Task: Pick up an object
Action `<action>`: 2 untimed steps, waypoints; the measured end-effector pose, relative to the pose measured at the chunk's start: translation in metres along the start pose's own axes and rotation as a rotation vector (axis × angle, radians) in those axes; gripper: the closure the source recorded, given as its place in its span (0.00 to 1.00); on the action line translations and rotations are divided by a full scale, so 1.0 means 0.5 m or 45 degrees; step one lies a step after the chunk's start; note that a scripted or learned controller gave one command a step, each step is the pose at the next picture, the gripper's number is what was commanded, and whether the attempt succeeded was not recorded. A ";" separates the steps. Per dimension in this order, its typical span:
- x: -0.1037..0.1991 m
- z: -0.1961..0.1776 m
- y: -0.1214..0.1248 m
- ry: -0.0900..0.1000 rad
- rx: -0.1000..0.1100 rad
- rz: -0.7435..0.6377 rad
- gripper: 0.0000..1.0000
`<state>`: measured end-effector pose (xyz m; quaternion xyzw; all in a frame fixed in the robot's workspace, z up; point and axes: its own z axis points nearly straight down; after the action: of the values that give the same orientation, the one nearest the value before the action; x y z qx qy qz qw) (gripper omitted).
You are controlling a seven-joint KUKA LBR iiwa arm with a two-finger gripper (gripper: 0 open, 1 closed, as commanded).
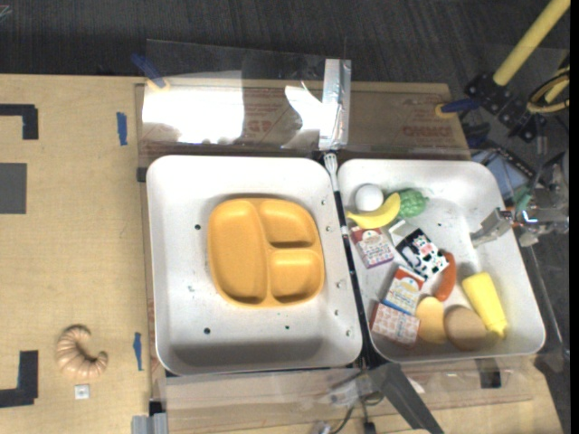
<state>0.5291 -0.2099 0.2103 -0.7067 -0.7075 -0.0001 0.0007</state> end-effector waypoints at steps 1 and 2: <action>0.161 0.245 0.152 0.001 -0.011 0.301 0.00; 0.220 0.246 0.278 -0.006 -0.010 -0.046 0.00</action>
<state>0.6678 -0.0995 0.0875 -0.6937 -0.7202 -0.0012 -0.0037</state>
